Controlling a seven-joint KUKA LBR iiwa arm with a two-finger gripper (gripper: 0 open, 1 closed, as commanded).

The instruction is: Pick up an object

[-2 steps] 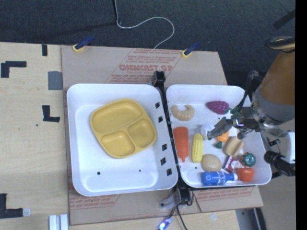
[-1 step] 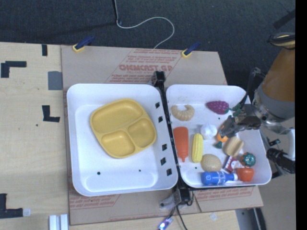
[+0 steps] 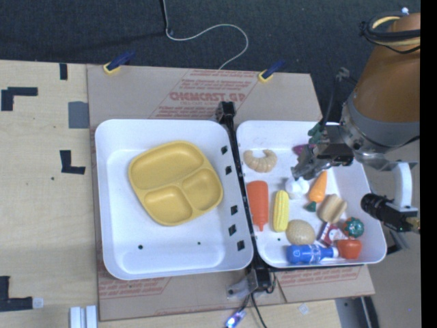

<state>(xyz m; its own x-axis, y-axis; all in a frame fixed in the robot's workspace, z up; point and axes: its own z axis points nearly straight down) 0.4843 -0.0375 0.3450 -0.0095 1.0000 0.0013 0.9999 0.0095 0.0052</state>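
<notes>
A grey and orange arm reaches in from the right. Its dark gripper [image 3: 308,164] hangs low over the right bin [image 3: 273,130], just above a small carrot [image 3: 317,187]. I cannot tell whether it grips anything.

The bin is crowded: a croissant [image 3: 261,160], a long carrot [image 3: 257,204], corn [image 3: 280,210], a potato [image 3: 300,232], a blue bottle [image 3: 308,254]. A grab here could easily slip or knock a neighbour.

The left bin [image 3: 113,203] holds a yellow tray [image 3: 175,182].

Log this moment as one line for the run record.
stage: reaching | gripper: over right bin, above toy food | grasp: none seen | yellow tray: left bin
</notes>
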